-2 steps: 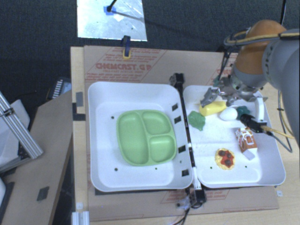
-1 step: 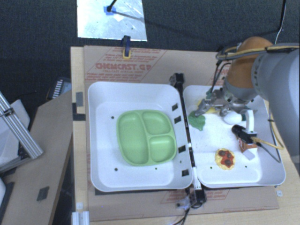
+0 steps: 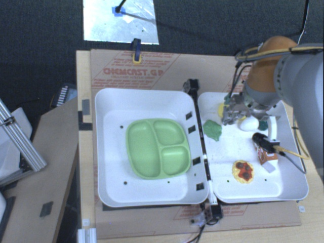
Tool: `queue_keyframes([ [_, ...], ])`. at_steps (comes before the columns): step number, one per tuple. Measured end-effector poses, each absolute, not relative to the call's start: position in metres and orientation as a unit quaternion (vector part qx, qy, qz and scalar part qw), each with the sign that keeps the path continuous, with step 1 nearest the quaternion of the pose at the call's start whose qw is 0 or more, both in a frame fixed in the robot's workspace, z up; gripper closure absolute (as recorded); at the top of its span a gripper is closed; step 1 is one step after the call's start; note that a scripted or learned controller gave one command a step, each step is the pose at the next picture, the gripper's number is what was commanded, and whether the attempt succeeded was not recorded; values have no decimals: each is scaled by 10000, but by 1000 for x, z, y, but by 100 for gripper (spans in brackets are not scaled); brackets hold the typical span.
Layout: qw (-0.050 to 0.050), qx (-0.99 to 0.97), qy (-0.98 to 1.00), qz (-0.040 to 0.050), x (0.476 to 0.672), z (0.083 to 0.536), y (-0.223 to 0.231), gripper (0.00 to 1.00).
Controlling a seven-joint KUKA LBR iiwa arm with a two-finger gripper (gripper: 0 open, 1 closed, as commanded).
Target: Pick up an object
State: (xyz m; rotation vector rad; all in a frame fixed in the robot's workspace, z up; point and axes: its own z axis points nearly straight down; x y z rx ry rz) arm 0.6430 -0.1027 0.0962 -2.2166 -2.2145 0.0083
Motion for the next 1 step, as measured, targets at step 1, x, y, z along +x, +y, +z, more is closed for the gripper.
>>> queue_keyframes([
  [1, -35, -7057, -7085, -27, 650, 160, -102, 100],
])
